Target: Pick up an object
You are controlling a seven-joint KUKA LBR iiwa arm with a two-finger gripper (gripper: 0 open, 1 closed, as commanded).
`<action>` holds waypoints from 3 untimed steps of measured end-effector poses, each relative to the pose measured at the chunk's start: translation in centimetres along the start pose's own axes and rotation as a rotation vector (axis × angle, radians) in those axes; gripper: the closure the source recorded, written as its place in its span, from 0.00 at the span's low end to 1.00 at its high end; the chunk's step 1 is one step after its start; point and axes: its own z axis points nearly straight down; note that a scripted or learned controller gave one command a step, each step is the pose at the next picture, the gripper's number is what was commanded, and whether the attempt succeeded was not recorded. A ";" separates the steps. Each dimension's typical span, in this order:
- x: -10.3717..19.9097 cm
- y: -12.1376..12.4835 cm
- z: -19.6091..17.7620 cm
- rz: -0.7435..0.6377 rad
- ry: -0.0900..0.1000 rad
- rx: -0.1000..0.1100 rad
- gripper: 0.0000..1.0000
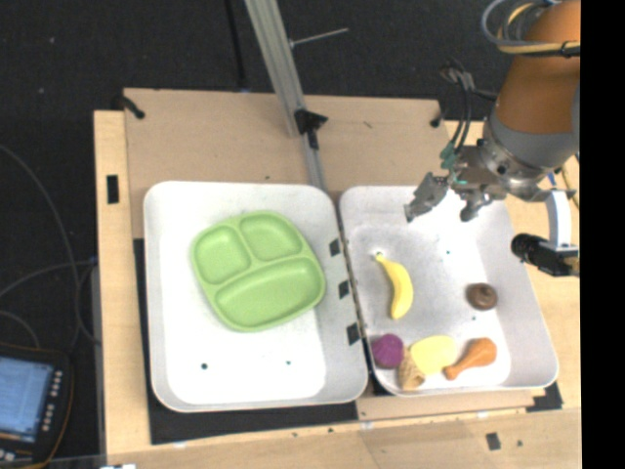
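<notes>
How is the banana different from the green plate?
The banana is yellow and curved, while the green plate is a rounded tray split into three compartments. The banana looks far smaller than the plate. The banana lies in the right bin with other toy foods nearby, near the gripper; the plate lies by itself in the left bin. Both rest flat on a white bin floor, and nothing is touching either one.

bare floor around the banana (395, 286) and brown disc (480, 296); near corner toys crowd together.
</notes>
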 end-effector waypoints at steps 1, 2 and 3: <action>0.0 0.0 0.0 0.001 0.000 0.000 0.00; 0.2 0.5 4.4 0.004 -0.002 0.004 0.00; -0.3 0.3 10.7 0.004 -0.001 0.006 0.00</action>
